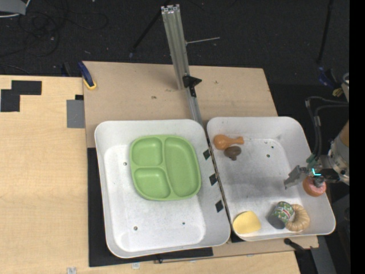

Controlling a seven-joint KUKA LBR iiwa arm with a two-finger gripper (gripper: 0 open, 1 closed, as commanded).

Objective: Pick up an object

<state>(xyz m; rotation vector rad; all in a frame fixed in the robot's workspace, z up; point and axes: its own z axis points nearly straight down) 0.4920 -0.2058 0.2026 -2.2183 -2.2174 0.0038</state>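
Observation:
My gripper (306, 177) reaches in over the right rim of the right bin (259, 170), low down. A small red-orange round object (315, 187) lies right beneath and beside it at the bin's right wall; whether it is gripped is unclear. Near the bin's front right lie a green-and-white ball (281, 212) and a tan ring-shaped piece (299, 218), touching each other. A yellow rounded object (246, 222) rests at the front left corner. An orange pear-shaped toy (225, 141) and a brown lump (232, 151) sit together at the back left.
The left bin (154, 227) holds a green three-compartment plate (165, 167). A metal post (177, 44) rises behind the bins. Black clips (212, 178) line the seam between the two bins.

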